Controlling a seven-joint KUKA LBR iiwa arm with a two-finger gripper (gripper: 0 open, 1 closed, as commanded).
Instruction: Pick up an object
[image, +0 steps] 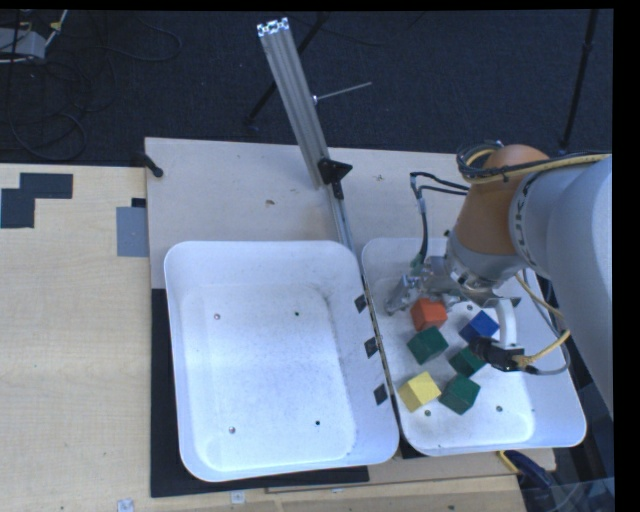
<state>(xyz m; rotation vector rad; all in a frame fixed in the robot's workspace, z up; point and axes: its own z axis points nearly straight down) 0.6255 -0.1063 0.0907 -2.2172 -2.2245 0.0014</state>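
Reaching arm: the grey arm (560, 215) with its orange band (495, 210) came in from the right and bent down over the right bin.
Jaws: the jaws (420, 290) were low over the back left part of the right bin, just beside the orange block; I cannot tell if they were wide or narrow, and no block was seen between them.
Right bin: the white right bin (545, 425) held all the blocks, gathered in its left and middle part.
Orange block: the orange block (429, 312) lay nearest to the jaws, just in front of them.
Blue block: the blue block (481, 326) lay to the right of the orange one, near it.
Green blocks: one green block (427, 345) lay just in front of the orange block; a second green block (467, 361) lay right of it; a third green block (460, 394) lay nearest to the front rim.
Yellow block: the yellow block (420, 390) lay touching or almost touching the third green block, on its left.
Left bin: the white left bin (190, 330) stood side by side with the right one.
Surface: the pale surface (230, 190) carried both bins.
Metal rail: a grey metal rail (297, 100) rose at a slant behind the bins.
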